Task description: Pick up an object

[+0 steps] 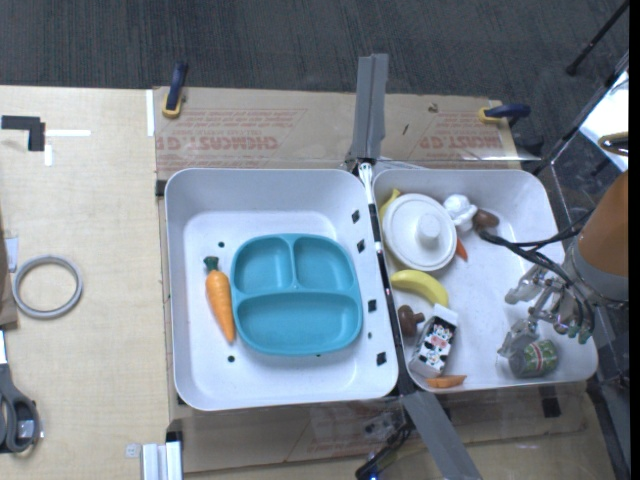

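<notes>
Green ball [534, 358] sits in right bin's [520, 183] near right corner, my pincer [545, 313] just above it, spread unclear; I'd drop straight, straddle it, close slowly.

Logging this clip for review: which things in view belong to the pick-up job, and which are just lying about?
Job:
gripper
green ball under it
banana
white lidded pot
cow-print carton
carrot
blue divided plate

Lying about:
roll of tape
scissors
blue clamps
</notes>
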Available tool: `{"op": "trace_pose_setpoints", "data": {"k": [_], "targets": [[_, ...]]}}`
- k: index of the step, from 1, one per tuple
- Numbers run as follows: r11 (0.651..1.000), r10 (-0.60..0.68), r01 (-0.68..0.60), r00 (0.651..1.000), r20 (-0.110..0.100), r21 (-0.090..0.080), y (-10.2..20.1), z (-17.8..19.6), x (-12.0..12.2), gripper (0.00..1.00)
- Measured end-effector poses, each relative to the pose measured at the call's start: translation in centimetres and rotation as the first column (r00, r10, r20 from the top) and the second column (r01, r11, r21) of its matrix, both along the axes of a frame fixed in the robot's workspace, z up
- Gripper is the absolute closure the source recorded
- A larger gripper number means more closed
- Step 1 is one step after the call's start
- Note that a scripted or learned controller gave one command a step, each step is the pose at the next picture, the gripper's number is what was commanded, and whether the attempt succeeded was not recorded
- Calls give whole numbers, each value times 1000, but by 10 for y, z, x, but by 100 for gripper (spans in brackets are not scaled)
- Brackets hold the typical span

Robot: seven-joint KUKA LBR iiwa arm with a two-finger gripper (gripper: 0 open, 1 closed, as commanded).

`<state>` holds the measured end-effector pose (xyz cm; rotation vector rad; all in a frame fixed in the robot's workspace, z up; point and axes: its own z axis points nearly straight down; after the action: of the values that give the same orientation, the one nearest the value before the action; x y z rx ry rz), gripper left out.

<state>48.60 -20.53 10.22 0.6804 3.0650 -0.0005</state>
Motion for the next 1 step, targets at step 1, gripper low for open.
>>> {"op": "trace_pose_setpoints", "data": {"k": [1], "targets": [[1000,3,-3,1000,1,0,0,9,1,100]]}}
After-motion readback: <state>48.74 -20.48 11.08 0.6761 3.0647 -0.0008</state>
